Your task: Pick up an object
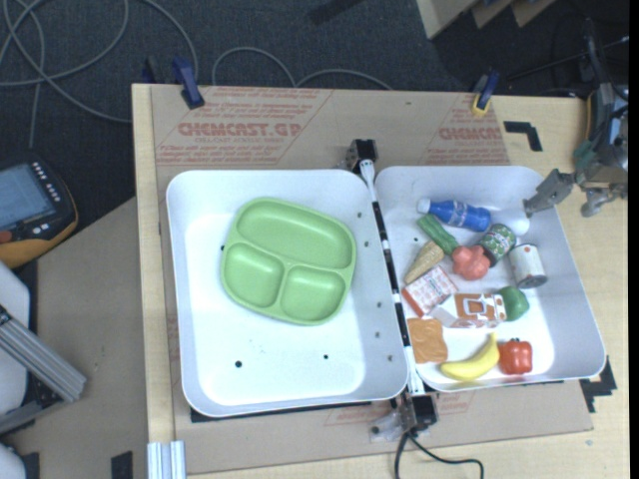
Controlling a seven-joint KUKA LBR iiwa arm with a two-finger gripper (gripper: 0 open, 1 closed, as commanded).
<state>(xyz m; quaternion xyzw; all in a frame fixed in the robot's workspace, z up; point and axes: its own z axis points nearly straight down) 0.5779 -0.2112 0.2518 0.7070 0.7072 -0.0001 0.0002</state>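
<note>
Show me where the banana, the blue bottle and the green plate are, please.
banana (472,363): camera view, middle of its yellow curve.
blue bottle (459,214): camera view, middle of its blue body.
green plate (288,260): camera view, ridge between its compartments.

Even overhead light, fairly bright. The white bins (200,367) glare a little, washing out their floors. Shadows are soft and short. Slight softness overall, dimmer toward the dark floor (80,68).
</note>
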